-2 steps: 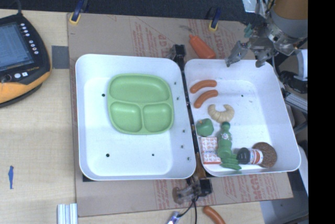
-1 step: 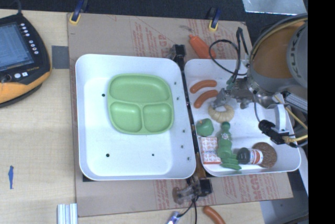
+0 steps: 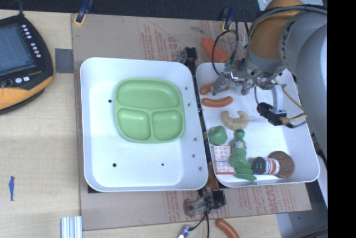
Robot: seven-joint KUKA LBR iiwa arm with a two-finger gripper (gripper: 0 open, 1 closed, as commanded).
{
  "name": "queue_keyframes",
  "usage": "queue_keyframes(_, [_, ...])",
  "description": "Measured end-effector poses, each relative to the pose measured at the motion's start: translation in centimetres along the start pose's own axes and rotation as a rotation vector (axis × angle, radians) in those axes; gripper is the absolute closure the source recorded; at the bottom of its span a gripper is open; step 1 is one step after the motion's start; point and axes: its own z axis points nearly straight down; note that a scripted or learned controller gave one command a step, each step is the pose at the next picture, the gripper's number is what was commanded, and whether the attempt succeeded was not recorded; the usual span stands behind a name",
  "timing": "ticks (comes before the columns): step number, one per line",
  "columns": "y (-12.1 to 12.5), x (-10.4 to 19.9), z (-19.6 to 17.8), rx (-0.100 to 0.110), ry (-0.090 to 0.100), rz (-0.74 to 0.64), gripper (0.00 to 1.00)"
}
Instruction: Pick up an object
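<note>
My gripper [image 3: 231, 83] hangs low over the far end of the right bin [image 3: 300, 137], under the arm's orange band. Just in front of it lies a long red sausage [image 3: 217, 101], and a shorter sausage [image 3: 206, 88] sits to its left by the bin wall. Nearer the front are a tan croissant [image 3: 235, 119], a green pepper [image 3: 217, 134], a green bottle [image 3: 240, 154], a small red-and-white carton [image 3: 221, 159], a small jar lying on its side [image 3: 265, 165] and a brown round cookie [image 3: 282, 163]. Nothing is visibly held.
The left bin [image 3: 97, 137] holds a green divided plate [image 3: 149, 109]. An orange carrot [image 3: 213, 49] lies on the cardboard behind the right bin, and another orange piece [image 3: 227, 227] in front. A teach pendant [image 3: 19, 62] rests at far left. Cables trail beside the wrist.
</note>
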Motion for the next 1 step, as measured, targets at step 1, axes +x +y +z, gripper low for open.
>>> queue_keyframes(1, [0.0,-0.21,0.02,-0.001,0.001,0.0,0.0])
